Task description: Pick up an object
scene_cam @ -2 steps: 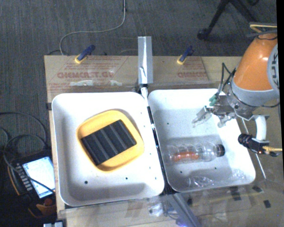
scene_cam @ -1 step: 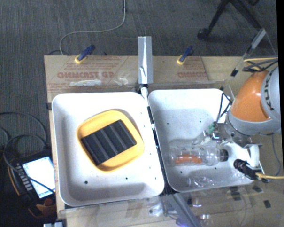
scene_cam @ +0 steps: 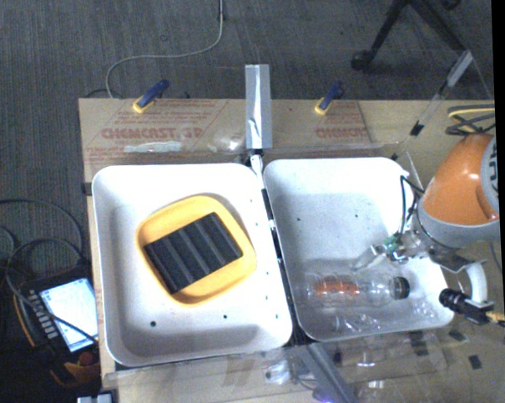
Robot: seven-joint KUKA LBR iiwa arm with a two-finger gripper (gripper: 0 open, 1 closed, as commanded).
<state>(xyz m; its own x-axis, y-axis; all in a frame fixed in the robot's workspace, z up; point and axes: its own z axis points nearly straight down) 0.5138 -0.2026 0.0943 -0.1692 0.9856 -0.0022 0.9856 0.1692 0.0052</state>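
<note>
Bottle (scene_cam: 354,289), clear plastic, lies on its side near the front of the right bin (scene_cam: 319,185). The tool (scene_cam: 396,247) hangs just above its capped end; I cannot tell its state. A squarer approach across the bottle's body would likely help.

Two white bins sit side by side on the table: the left bin (scene_cam: 112,244) in the left half of the frame, the right bin (scene_cam: 336,193) at centre right. One yellow tray with a black ribbed insert (scene_cam: 196,249) lies in the left bin. One clear plastic bottle (scene_cam: 352,289) lies in the right bin. Two blue-and-yellow clamps grip the table's top edge, one (scene_cam: 150,96) at upper left, one (scene_cam: 329,98) at upper centre.
</note>
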